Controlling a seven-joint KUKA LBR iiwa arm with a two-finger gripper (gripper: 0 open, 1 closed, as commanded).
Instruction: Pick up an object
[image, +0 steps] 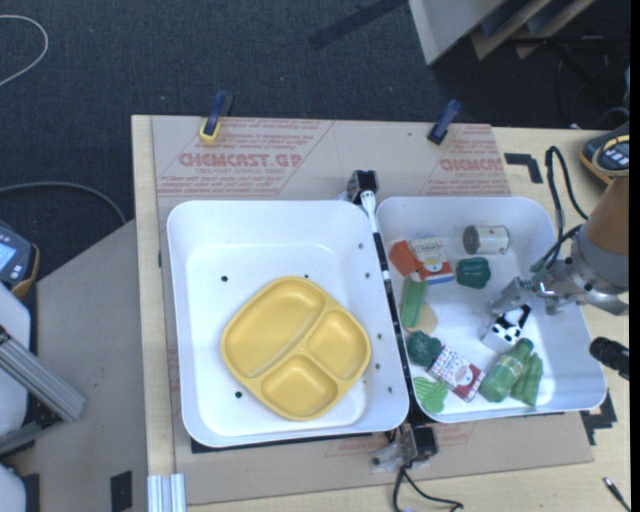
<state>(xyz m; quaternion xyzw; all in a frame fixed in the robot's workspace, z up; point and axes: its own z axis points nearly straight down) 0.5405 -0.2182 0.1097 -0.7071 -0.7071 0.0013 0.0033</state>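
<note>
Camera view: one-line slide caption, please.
Arm's pincer over the right bin of small items; yellow tray in the left bin.

Bench bearing 2 white bins

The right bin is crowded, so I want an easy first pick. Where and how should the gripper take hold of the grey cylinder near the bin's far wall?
Grip the grey cylinder across its round middle, coming straight down from above. It lies on its side, axis roughly left to right, with bare floor in front and behind, so fingers closing front-to-back should clear the green block nearby.
</note>
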